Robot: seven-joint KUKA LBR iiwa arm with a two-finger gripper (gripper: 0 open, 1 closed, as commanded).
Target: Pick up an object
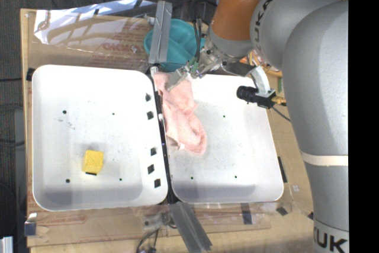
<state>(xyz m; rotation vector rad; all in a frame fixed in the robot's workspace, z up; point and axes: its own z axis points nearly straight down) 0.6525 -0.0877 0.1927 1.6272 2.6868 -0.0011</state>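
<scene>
— Where's the block?
— In the left bin, toward its near side.
— And the cloth?
— In the right bin, along its left wall, with the tool at its far end.

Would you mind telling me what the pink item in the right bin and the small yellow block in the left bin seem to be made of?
The pink item looks like soft terry cloth: it lies crumpled in folds, with a matte, fuzzy surface. The small yellow block is probably sponge or foam, matte and squared, though too small to be sure.

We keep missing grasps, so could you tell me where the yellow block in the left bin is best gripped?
Grip the yellow block across its two opposite flat sides, coming straight down from above. It lies flat and alone on the left bin floor, away from the walls.
</scene>
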